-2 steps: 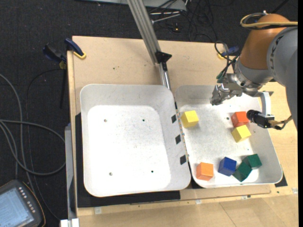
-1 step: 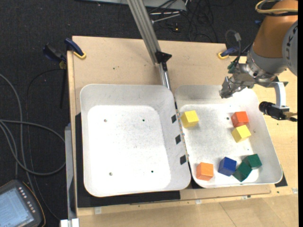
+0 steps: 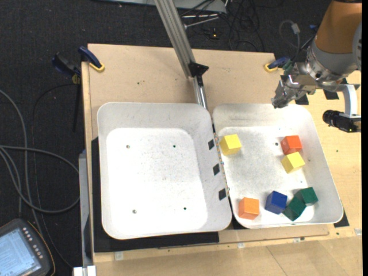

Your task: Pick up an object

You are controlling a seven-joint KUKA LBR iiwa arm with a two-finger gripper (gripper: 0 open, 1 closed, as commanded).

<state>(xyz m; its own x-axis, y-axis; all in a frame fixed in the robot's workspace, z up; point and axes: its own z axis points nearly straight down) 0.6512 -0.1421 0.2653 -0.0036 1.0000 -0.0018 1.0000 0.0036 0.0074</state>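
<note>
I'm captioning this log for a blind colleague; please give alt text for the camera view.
The gripper hangs above the right bin's far edge, holding nothing visible. That bin holds seven coloured blocks; the left bin sits beside it.

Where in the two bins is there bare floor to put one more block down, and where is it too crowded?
The left bin offers bare floor from wall to wall. In the right bin, free patches lie between the yellow cube and the orange cube, and in the middle above the blue cube. Crowded: the near right corner, around the green cubes.
</note>
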